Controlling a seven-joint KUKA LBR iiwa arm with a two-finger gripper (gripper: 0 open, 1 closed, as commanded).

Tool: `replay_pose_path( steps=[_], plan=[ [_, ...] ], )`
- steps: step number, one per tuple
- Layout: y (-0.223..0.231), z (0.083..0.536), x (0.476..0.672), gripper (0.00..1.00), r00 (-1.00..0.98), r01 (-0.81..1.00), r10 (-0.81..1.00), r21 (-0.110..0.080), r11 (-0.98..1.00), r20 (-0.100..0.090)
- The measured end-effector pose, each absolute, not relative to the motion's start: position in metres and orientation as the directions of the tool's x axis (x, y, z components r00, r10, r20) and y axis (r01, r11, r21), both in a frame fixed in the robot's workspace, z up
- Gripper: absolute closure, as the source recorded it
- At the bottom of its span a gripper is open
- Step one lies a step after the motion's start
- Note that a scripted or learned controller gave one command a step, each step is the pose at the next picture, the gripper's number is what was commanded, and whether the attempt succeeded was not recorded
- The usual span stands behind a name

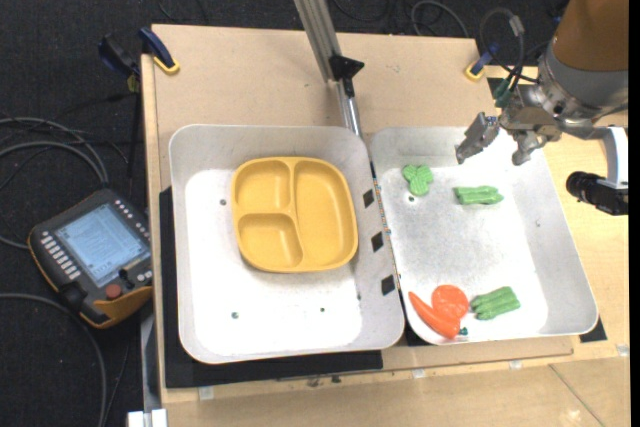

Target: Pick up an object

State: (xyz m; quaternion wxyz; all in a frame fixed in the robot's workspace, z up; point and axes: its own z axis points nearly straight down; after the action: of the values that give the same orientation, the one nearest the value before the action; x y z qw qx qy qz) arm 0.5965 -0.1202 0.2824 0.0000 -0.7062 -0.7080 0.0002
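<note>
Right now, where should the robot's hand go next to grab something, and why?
Probably down and a little toward the left, onto the green piece that lies nearest below it. The gripper hangs over the far side of the right bin with its fingers spread and nothing between them. The other toys lie farther off, so this one looks like the shortest reach.

Right bin's (560, 245) bare middle lies open between upper green pieces (478, 196) and lower toys (450, 307).
</note>
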Motion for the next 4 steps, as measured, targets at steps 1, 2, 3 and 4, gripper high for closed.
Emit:
replay_pose_path(
  steps=[1,2,3,4],
  plan=[
    [-0.12,0.282,0.596,0.0,-0.002,1.0,1.0,0.0,0.002,0.0],
    [-0.122,0.225,0.586,0.0,0.001,1.0,1.0,-0.006,-0.001,0.0],
    [-0.124,0.182,0.585,0.0,0.0,1.0,1.0,-0.004,0.0,0.0],
    [-0.116,0.125,0.59,0.0,-0.002,1.0,1.0,-0.006,0.002,0.001]
  ],
)
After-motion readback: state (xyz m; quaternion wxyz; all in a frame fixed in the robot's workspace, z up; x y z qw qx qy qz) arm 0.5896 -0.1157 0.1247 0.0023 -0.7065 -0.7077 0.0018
